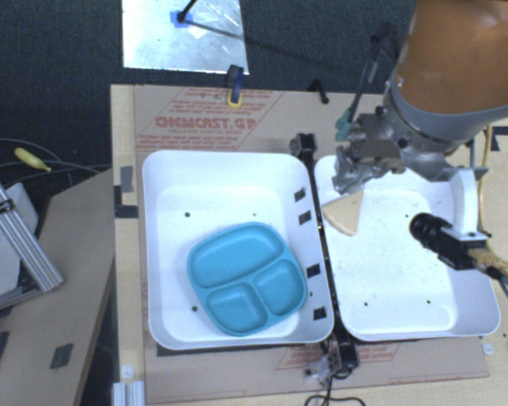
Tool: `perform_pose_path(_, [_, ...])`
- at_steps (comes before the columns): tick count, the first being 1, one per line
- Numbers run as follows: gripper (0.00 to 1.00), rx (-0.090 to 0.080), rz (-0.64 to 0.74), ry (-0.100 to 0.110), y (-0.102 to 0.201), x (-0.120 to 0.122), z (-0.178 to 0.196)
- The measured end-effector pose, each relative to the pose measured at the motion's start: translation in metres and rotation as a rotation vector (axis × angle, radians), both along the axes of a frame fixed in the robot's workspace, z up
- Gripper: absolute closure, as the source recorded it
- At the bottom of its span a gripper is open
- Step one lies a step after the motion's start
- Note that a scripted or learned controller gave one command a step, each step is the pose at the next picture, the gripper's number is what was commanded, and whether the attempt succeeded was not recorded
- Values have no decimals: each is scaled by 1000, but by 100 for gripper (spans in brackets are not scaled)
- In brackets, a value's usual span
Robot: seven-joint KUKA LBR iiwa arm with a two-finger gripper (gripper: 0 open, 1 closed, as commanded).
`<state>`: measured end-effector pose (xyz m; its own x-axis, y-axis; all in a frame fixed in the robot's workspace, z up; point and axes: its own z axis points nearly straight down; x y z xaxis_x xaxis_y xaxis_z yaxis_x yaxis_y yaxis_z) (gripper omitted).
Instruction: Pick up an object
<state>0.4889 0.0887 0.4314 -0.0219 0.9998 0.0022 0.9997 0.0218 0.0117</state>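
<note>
Tan and wedge-shaped, a flat piece [343, 216] lies in the white bin on the view's right [406, 294], in its far corner beside the divide between the two bins, as the grey-and-orange arm [457, 49] reaches in from the right. The gripper [352, 174] hangs just over the wedge's far edge; how wide it stands, and whether it has hold of anything, cannot be told from this angle. In the bin on the view's left [203, 184], a blue three-compartment plate [247, 277] lies askew towards the near wall, well apart from the wedge
</note>
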Motion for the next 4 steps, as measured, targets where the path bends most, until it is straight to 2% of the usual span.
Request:
perform_pose_path(2, [100,1,11,-6,0,1,22])
perform_pose_path(3, [100,-5,-19,27,38,-5,-204])
perform_pose_path(4, [100,3,-12,4,99,-2,-129])
